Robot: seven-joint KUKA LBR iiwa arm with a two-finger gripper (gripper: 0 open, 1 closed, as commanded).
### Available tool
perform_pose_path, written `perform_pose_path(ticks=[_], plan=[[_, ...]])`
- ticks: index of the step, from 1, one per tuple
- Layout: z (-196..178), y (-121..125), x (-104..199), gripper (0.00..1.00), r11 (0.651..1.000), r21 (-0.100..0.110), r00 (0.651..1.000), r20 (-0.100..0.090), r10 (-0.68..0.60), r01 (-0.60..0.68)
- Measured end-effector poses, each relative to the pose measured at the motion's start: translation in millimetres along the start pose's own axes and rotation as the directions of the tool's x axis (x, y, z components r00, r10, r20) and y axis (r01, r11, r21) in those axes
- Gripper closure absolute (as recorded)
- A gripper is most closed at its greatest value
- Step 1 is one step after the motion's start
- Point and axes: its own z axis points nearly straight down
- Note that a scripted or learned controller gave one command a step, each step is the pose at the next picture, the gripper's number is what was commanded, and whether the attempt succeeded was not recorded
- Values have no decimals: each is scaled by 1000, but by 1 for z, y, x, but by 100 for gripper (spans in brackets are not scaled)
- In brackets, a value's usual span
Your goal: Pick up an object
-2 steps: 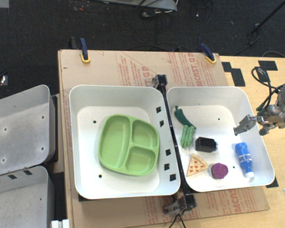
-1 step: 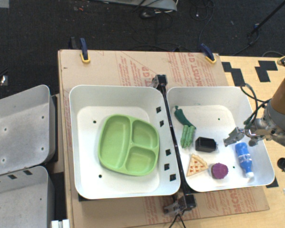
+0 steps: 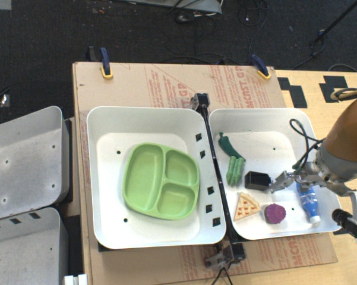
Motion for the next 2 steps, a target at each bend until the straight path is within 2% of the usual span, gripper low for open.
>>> perform_pose_path(ticks=[1,2], plan=[[19,3,7,0,1000,2,1000,-9,-5,5],[9,2,4,100,1000,-1,1000,1,-3,3]])
